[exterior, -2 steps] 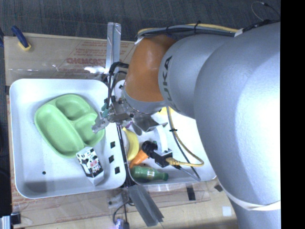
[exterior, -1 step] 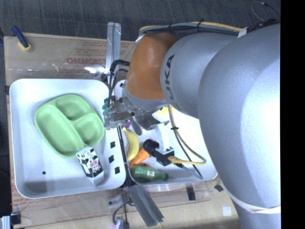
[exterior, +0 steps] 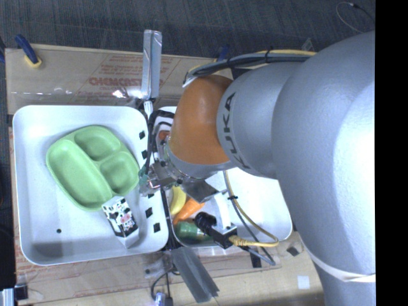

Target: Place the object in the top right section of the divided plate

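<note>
Wooden desk, two shallow white bins | left bin: glossy green divided plate, cow-print box just beside it | right bin: yellow, orange and green items, part hidden by arm | pincer state: cannot tell

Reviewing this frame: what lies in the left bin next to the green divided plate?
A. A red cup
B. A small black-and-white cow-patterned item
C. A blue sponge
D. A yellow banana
B: a small black-and-white cow-patterned item lies by the lower edge of the green divided plate inside the left bin.
</note>
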Robot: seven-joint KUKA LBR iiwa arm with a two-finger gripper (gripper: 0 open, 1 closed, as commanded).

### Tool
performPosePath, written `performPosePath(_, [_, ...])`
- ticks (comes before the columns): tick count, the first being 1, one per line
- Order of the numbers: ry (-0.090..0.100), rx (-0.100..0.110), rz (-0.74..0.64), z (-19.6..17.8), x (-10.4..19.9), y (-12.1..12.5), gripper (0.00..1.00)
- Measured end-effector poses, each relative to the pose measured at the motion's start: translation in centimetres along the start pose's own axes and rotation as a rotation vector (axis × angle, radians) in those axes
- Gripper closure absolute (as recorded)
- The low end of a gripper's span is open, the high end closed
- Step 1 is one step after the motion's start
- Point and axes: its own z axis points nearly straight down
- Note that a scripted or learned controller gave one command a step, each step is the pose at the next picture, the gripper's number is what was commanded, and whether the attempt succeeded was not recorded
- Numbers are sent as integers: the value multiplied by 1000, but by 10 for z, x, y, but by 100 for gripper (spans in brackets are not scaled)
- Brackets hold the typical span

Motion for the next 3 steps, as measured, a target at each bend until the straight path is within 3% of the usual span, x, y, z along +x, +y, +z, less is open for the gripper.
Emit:
performPosePath(1, [1,-3,40,-36,-42,12,100])
performPosePath(2, [0,0,26,-27,16,-4,100])
performPosePath(3, [0,3,20,-37,16,-3,100])
